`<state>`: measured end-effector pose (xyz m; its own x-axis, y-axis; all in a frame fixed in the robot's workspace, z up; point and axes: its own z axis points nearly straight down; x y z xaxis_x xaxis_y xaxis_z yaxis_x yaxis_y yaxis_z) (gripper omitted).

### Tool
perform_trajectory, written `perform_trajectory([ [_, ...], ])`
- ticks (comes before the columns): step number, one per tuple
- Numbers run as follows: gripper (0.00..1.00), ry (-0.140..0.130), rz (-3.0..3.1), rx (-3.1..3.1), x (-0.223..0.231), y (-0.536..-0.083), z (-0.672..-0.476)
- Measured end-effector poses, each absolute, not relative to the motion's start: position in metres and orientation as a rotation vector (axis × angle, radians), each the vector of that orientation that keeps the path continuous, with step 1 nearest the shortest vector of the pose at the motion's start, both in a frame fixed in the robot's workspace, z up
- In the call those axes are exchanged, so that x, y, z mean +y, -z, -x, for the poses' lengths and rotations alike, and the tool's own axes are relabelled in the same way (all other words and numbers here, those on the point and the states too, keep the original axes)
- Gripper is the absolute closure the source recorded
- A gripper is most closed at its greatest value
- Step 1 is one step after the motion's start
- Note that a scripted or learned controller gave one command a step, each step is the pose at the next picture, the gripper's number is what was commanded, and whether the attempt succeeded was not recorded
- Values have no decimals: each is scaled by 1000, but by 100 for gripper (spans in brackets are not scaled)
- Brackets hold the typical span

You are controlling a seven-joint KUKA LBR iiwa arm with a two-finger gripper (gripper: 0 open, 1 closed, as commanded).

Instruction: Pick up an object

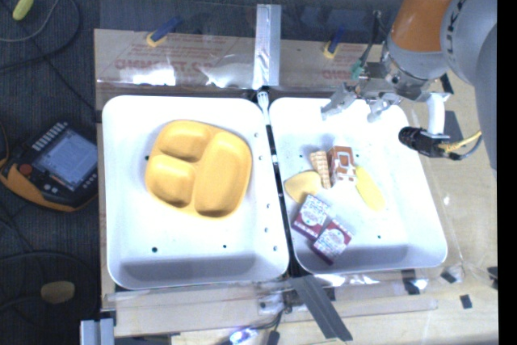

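Observation:
My gripper point(355, 107) hangs over the back edge of the right bin point(404, 250), its two grey fingers spread open with nothing between them. Below it, near the bin's middle, lies a cluster of small items: an orange-and-white carton point(343, 164), a waffle-patterned piece point(322, 166), a yellow round slice point(300, 185), a yellow oblong piece point(370, 191) and two dark red packets point(321, 227). The gripper stands apart from all of them, toward the far wall.
The left bin point(129, 254) holds a large yellow three-compartment tray point(198, 166). A metal divider post point(267, 44) rises at the back between the bins. A handheld pendant point(56, 166) lies left of the bench. A black fitting point(418, 136) juts from the arm.

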<state>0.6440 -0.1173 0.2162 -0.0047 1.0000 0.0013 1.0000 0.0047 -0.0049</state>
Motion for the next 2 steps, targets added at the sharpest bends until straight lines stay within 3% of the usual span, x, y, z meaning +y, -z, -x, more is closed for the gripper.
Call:
perform_trajectory([
  [1, 0, -4, 2046, -2378, -149, -108, -606],
  [2, 100, 6, 2055, -2385, -153, -123, -610],
])
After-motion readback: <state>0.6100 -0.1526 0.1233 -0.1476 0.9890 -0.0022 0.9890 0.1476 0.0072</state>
